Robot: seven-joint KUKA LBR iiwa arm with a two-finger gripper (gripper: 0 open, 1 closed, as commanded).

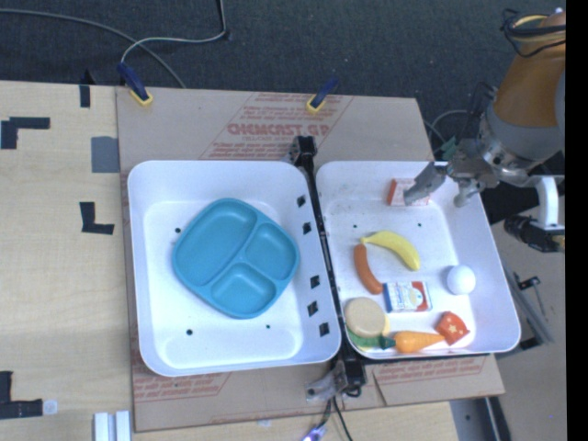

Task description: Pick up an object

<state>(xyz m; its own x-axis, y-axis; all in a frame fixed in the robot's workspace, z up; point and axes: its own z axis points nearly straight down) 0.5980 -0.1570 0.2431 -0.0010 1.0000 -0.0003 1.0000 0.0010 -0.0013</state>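
Here we count one blue plate (236, 257) in the left bin (147, 274), seven toys in the right bin (496, 283); the claw (441, 184) hangs spread apart.

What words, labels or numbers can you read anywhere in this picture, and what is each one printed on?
Red print on the cardboard sheet behind the bins: upside down and blurred, unreadable.
Label on the small white carton in the right bin: red and blue marks, too small to read.
Small red and white packet beside the gripper: no legible text.

Blue plate (236, 257), white bins (147, 209), yellow banana (393, 247), white egg (460, 279), orange carrot (418, 341), grey claw (443, 184)
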